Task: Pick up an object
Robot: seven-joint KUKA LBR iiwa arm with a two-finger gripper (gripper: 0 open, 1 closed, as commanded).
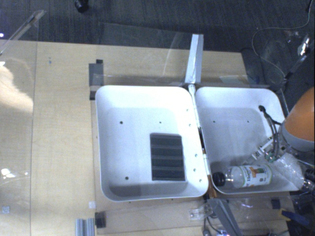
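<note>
A clear plastic bottle (244, 176) lay on its side just below the gripper (268, 153), whose state I cannot tell; it looked light, slippery, best grasped across its labelled middle

Arm (301, 124) is cut off by the right edge, just the orange band and a bit of grey visible. Gripper (266, 151) is a small cluster of metal and cables, can't resolve it. Bottle (244, 176) label is too small to read.
</note>
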